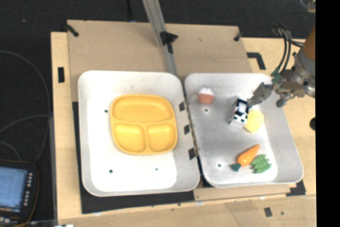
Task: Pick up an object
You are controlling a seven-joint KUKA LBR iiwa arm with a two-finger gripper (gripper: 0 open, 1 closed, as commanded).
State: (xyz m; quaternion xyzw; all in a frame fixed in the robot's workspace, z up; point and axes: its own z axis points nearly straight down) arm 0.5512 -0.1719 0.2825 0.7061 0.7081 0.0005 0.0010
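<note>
The claw (264, 94) is seen over the right bin's (223, 170) upper right part; whether it is apart or together cannot be told. Just beside it, lower left, a black-and-white toy (240, 111) touches a yellow piece (255, 121). A carrot (248, 156) lies below.

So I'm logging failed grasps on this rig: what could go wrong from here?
Two risks, as I judge them. The black-and-white toy touches the yellow piece, so the gripper coming down there may nudge one away or catch both. The gripper also hangs near the right bin's far edge, so a descent slightly off could clip the rim instead of reaching the toys.
</note>
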